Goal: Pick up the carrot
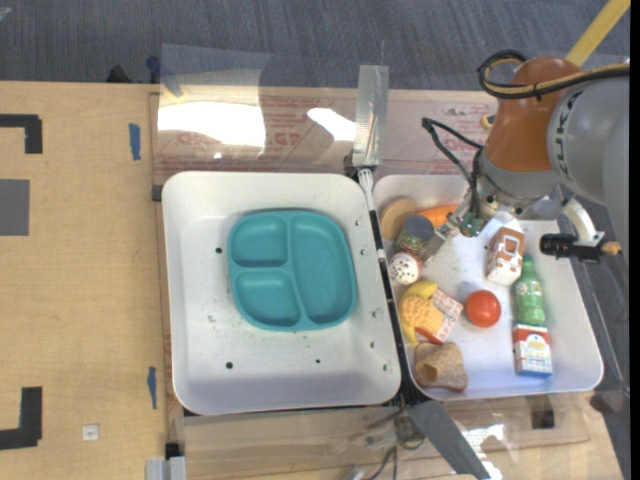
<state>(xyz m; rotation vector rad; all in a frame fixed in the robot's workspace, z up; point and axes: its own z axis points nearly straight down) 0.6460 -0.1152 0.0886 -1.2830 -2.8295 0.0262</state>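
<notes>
So the arm (560,133) is reaching over the far end of the right bin (580,368), orange band and all, with the gripper (467,220) down low near the bin's far left corner. The carrot (437,214) is right there: an orange bit poking out just to the left of the gripper, close to the far wall, next to a tan round thing (396,214) that sits against the left wall. I honestly can't tell how the gripper stands from here, the wrist and cables cover too much, and I can't see the carrot held by anything, it just looks like it's lying in the bin beside the tool. The rest of that bin is packed: a grey lidded jar (415,232) just nearer than the carrot, a white speckled ball (404,267) below it, a yellow corn cob (422,313) by the left wall, a red tomato (483,308) mid-bin, a bread-looking chunk (442,365) at the near left corner, a small white carton (504,253), a green bottle (528,298) and a red and blue box (534,352) along the right side. The left bin (200,368) has a teal divided plate (293,268) sitting in the middle.
</notes>
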